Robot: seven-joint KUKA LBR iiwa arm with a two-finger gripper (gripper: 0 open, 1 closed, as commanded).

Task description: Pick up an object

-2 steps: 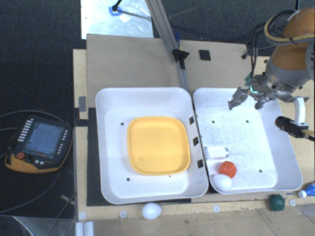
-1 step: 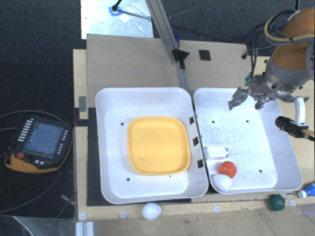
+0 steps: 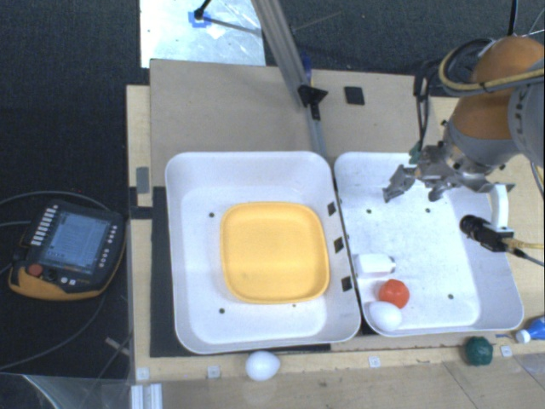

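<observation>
My gripper (image 3: pixel 417 186) hangs over the far part of the right bin (image 3: pixel 502 305), fingers spread with nothing between them. The objects lie well apart from me at that bin's near left corner: an orange ball (image 3: pixel 393 293) touching a white egg (image 3: pixel 385 316), with a small white block (image 3: pixel 375 265) just beyond. A yellow plate (image 3: pixel 275 251) fills the middle of the left bin (image 3: pixel 192 228).

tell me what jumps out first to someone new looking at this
The yellow plate lies in the middle of the left bin. In the right bin, a small orange-red ball sits near the front left corner between a white block and a white egg, while the gripper hovers further back, fingers spread.
</observation>
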